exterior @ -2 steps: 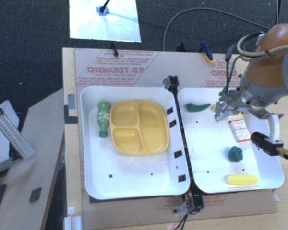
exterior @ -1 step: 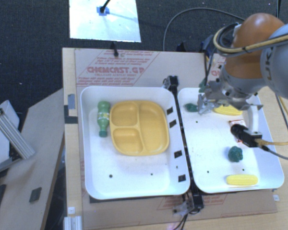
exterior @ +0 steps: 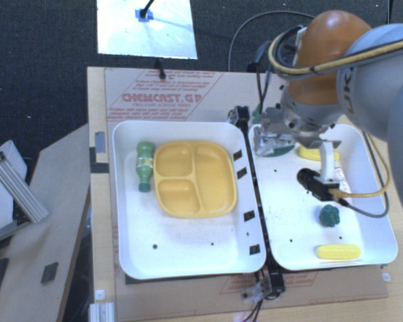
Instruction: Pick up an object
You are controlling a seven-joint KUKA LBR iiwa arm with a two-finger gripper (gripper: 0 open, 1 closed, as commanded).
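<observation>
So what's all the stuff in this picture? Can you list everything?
shallow white bins: two, white, side by side on the bench
yellow plastic divided tray: one, yellow, left bin
green plastic bottle: one, green, left bin, beside the tray
green broccoli toy: one, green, right bin
yellow corn toy: one, yellow, right bin, near edge
yellow curved piece: one, yellow, right bin, under the arm
robot arm: one, grey and orange, over right bin

Green broccoli floret (exterior: 330, 215) upright, yellow corn cob (exterior: 338, 251) lying flat nearby, both in right bin (exterior: 289, 206)
</observation>
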